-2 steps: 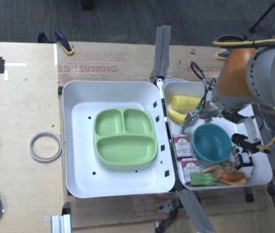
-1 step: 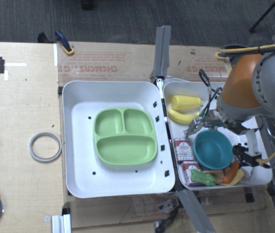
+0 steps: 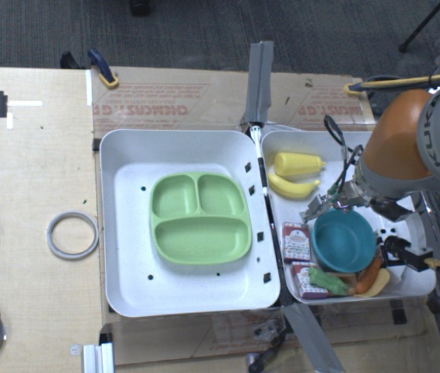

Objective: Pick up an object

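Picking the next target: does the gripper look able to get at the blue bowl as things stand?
Probably yes. The gripper sits at the rim of the blue bowl, whose open top faces up uncovered, though packets and toy food crowd its left and lower sides.

cardboard sheet (image 3: 204, 99): red print, upside down, unreadable | arm (image 3: 438, 142): part "KU"

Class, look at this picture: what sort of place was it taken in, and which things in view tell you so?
Probably a robotics lab or test bench. A grey and orange robot arm reaches over two white bins on a cardboard-covered bench. The bins hold toy-like items: a green divided plate, a blue bowl and bananas.
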